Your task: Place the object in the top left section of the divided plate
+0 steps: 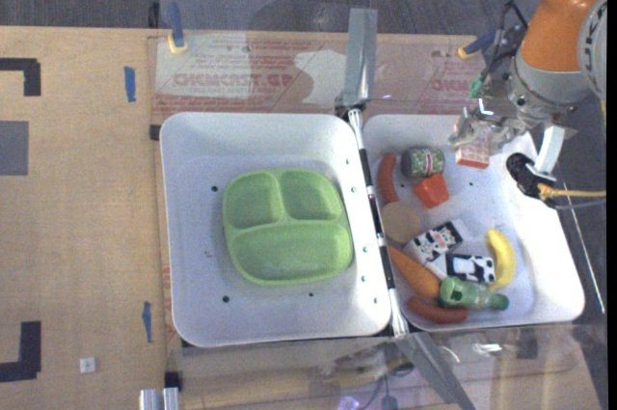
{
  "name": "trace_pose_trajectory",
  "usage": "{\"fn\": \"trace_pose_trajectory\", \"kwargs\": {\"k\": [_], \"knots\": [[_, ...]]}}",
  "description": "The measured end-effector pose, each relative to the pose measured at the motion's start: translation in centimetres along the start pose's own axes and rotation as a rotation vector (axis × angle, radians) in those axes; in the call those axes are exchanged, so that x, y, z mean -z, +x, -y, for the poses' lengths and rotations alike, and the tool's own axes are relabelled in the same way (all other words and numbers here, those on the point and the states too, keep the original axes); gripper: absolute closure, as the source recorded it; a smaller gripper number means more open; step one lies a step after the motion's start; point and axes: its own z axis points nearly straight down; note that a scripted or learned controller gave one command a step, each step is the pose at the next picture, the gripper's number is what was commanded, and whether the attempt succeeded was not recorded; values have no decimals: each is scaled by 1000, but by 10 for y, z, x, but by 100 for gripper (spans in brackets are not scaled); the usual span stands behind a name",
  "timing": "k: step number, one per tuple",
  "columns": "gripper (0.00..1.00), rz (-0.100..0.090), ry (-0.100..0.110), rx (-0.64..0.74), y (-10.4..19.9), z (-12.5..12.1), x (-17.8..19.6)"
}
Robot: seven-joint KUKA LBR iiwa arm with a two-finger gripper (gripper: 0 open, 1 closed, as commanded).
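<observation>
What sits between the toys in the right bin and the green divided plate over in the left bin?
Only the two bins' raised rims, meeting in the middle. The green divided plate lies open in the left bin, its top left section bare. The gripper hovers over the right bin's upper edge.

Bins: I count two white ones, the left bin point(183, 234) and the right bin point(559, 292).
Divided plates: I see one, the green plate point(286, 259), with three sections.
Sausages: I make out two, one sausage point(388, 177) up top and a second sausage point(434, 311) at the bottom.
Bananas: one banana point(501, 256).
Carrots: one carrot point(415, 271).
Cans: one can point(422, 161).
Red blocks: one block point(433, 191).
Green bottles: one bottle point(472, 294).
Black-and-white patterned items: I count two point(436, 242) point(472, 267).
Tan discs: one point(402, 224).
</observation>
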Motion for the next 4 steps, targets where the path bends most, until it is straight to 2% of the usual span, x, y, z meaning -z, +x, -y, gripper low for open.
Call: {"fn": "trace_pose_trajectory", "kwargs": {"k": [1,2,3,4], "knots": [[100,-1,-3,37,-42,-1,102],[100,-1,-3,-149,8,-18,125],[100,-1,-2,-402,54,-11,137],[100,3,2,-398,56,-11,144]]}}
